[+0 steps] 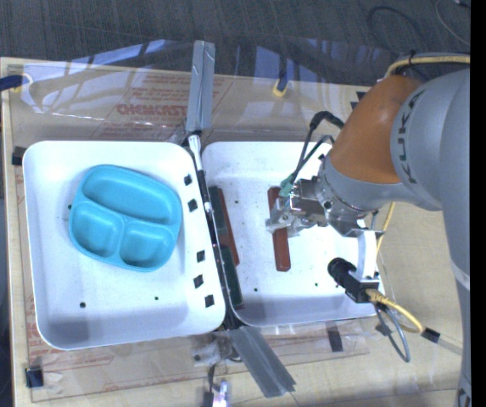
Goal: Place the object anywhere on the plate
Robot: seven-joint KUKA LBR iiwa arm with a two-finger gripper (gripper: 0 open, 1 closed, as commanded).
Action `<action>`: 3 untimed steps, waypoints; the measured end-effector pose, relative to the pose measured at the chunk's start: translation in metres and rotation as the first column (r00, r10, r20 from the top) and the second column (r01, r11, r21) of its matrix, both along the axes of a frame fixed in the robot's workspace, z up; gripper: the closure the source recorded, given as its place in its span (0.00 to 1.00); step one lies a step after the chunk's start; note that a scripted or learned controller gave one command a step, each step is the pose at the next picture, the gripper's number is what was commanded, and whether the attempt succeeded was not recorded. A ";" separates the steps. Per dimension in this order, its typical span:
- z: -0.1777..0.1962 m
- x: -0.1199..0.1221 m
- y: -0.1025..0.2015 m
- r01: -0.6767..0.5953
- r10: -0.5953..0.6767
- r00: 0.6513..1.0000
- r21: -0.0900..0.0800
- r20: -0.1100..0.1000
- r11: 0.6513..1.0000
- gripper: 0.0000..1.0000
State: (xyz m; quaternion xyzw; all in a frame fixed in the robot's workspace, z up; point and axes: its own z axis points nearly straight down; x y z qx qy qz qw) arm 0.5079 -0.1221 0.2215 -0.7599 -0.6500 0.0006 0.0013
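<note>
Bins sit side by side on the bench below me, and I reach in from three o'clock over the right bin (251,308). My gripper (287,219) hangs above the middle of that bin, its grey body and the orange band (378,138) of my arm covering the bin's three o'clock side. Directly under my gripper lies the object, a long reddish-brown stick (282,248), running from twelve to six o'clock on the white floor. Its upper end is just beside my fingertips, perhaps touching them; from this slant I cannot tell whether my fingers are spread or closed, or whether they grip it at all. A second dark brown strip (227,236) lies along the bin's nine o'clock wall, close against the divider between the bins. The plate (125,217), a blue one with three compartments, rests in the left bin (56,320), toward that bin's centre and slightly to twelve o'clock, well apart from the stick. A black fitting with a yellow cable (353,280) hangs at my five o'clock, over the right bin's lower corner.
</note>
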 end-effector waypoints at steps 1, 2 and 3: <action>0.030 0.055 0.080 -0.272 0.272 0.962 -0.001 0.001 0.962 1.00; -0.032 0.046 0.158 -0.272 0.272 0.962 0.000 -0.004 0.962 1.00; -0.031 0.090 0.211 -0.253 0.253 0.967 -0.001 -0.003 0.967 1.00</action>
